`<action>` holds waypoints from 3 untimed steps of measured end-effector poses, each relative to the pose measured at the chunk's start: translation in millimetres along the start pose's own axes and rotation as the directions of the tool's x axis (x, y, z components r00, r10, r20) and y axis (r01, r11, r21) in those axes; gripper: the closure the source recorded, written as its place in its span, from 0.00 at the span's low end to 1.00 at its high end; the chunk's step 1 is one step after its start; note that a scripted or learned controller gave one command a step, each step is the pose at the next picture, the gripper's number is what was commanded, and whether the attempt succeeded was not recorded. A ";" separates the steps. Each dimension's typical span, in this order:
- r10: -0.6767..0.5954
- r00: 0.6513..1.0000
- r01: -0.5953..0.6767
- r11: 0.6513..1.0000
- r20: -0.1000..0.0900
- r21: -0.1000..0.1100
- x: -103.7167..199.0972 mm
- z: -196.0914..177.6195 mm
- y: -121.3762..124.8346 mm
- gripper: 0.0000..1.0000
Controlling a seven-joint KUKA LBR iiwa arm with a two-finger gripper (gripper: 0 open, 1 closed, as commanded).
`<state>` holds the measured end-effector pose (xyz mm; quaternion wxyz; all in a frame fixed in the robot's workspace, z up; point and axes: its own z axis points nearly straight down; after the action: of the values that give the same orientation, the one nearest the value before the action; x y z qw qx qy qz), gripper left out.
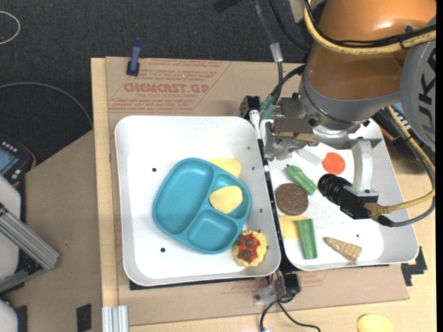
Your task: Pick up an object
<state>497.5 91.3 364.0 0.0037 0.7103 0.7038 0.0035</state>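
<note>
The orange-banded arm [367, 40] looms closest. Its jaws [287, 140], grip state hidden, hang just beyond the brown disc [292, 198], beside which lies a tilted green cylinder [301, 179].

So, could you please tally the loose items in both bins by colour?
Blue: 1, the divided plate
Yellow: 3
Green: 2
Brown: 1
Orange-red: 1
Tan: 1
Red-and-yellow: 1
Total: 10
</note>
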 end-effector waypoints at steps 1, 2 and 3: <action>-0.010 1.000 0.010 1.000 0.000 0.006 6.0 -5.7 -0.6 1.00; -0.011 1.000 0.011 1.000 0.000 0.005 6.4 -15.9 0.0 1.00; -0.011 1.000 0.011 1.000 0.000 0.003 6.8 -26.0 0.7 1.00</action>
<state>498.0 98.1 390.1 0.0028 0.7064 0.7078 0.0025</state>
